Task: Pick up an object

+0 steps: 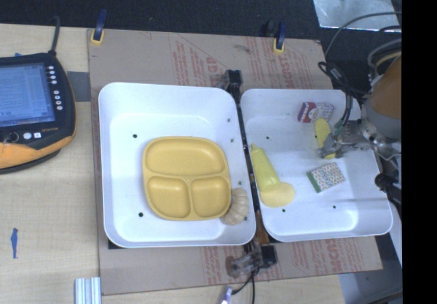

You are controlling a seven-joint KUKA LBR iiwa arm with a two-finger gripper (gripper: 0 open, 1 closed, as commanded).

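Left bin (116, 159) held a yellow divided tray (186, 177), with a beige shell-like piece (236, 208) touching the tray's 4 o'clock corner. Right bin (355, 217) held a yellow bottle (269, 176) along its 9 o'clock wall, a patterned sponge (326, 177), a red-white packet (309, 112) and a small yellow object (321, 133). Gripper (332, 145) sat just at that object's 5 o'clock; finger state couldn't be told.
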